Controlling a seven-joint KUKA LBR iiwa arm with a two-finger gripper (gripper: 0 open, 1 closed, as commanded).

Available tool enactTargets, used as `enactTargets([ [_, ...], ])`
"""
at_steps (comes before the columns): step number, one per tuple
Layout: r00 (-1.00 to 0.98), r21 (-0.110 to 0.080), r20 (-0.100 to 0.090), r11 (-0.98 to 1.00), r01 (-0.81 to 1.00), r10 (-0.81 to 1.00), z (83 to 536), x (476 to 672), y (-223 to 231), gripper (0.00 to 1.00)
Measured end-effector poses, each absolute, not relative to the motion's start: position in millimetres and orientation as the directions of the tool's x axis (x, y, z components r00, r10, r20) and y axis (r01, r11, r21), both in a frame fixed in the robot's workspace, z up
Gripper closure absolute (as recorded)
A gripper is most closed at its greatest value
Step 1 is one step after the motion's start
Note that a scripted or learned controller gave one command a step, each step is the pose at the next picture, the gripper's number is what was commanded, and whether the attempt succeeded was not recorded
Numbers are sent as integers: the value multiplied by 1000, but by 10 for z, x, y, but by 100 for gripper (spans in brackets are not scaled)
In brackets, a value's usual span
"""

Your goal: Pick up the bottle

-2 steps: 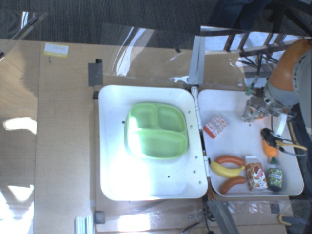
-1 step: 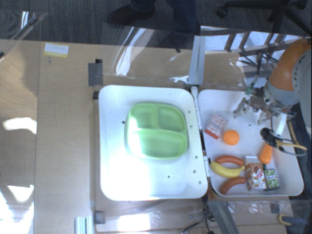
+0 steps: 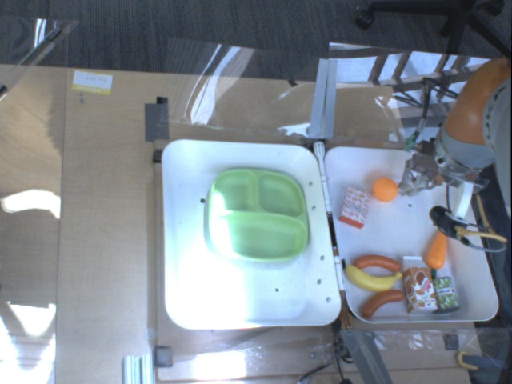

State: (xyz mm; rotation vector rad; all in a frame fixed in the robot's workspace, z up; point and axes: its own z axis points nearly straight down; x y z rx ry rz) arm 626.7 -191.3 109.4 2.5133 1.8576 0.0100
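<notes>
The arm reaches in from the right over the right bin (image 3: 480,314), and its end effector (image 3: 418,181) hangs above the far part of that bin, just right of a small orange ball (image 3: 386,190). From this slanted overhead angle I cannot tell whether the end effector is apart or together, and nothing is visibly held in it. No object reads clearly as a bottle. The likeliest candidate is the small orange tapered bottle (image 3: 436,251), which lies near the bin's right side, nearer than the end effector and apart from it. It lies just far of a juice carton (image 3: 418,288) and a green box (image 3: 445,293). A banana (image 3: 370,278) and two sausages (image 3: 376,262) crowd the near left part of the bin, and a red-and-white packet (image 3: 355,206) lies on its own farther back. The left bin (image 3: 180,294) carries a green divided plate (image 3: 258,216). The end effector is probably poised high so it can descend without knocking neighbours, but it looks offset from the candidate, so the grasp appears not yet begun.
</notes>
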Motion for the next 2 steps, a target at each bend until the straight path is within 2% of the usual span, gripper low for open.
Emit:
enactTargets([
  [1,293,16,-5,-293,956,956,1092,6267,-1910,0],
  [2,139,2,0,-139,990,990,1044,5398,-1336,0],
])
